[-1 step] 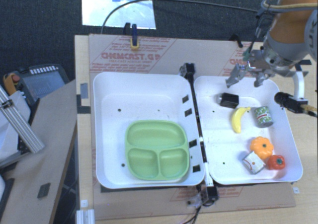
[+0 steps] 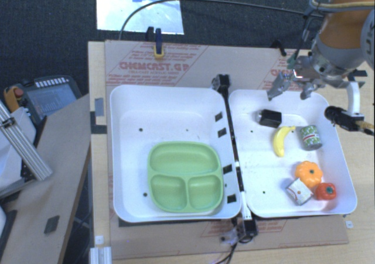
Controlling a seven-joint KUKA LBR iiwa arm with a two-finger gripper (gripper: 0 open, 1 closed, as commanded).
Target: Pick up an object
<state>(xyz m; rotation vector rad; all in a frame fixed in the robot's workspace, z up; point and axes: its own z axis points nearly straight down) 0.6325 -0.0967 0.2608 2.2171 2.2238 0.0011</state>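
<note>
Red print reading "CHEMCAST GP" runs across the brown sheet [image 2: 176,61] under the bins, just behind the left bin. More red print shows on the same sheet near the right bin's far corner and along the front edge, too small to read.

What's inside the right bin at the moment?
A black block, banana, can, small orange pumpkin, tomato and small carton. Anything beneath them is covered.
</note>
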